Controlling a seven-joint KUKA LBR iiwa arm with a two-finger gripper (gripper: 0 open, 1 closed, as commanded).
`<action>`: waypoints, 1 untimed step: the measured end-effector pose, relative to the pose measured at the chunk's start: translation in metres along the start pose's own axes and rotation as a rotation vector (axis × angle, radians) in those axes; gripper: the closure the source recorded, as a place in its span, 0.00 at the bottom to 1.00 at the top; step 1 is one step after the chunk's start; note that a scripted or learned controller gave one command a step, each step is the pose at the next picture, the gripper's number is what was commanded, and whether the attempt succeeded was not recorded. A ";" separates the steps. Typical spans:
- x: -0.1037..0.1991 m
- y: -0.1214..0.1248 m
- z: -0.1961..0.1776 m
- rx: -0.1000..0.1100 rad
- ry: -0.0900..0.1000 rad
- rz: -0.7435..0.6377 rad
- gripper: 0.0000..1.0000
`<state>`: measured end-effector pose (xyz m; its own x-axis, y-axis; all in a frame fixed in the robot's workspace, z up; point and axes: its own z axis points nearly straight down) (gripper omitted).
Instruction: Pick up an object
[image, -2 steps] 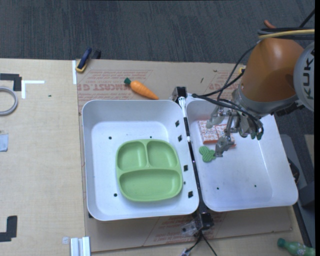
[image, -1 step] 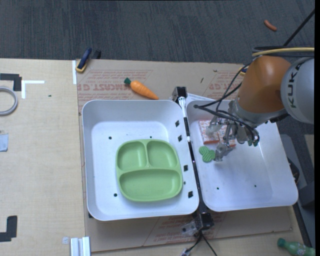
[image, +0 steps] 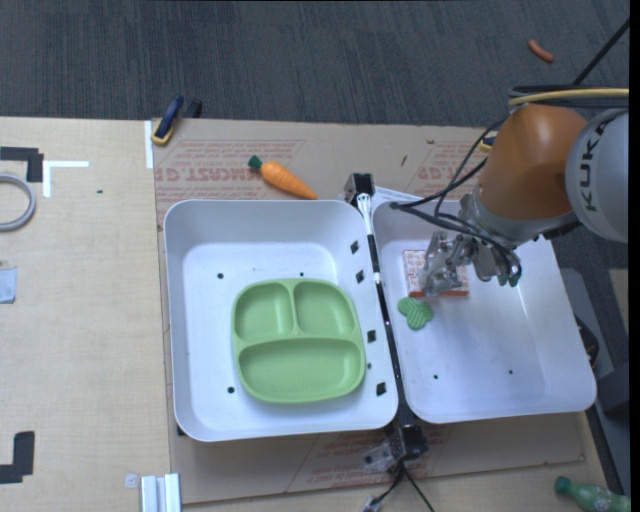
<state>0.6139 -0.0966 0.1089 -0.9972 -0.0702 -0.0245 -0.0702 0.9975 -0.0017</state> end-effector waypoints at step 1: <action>0.064 0.045 -0.118 0.000 0.020 0.159 1.00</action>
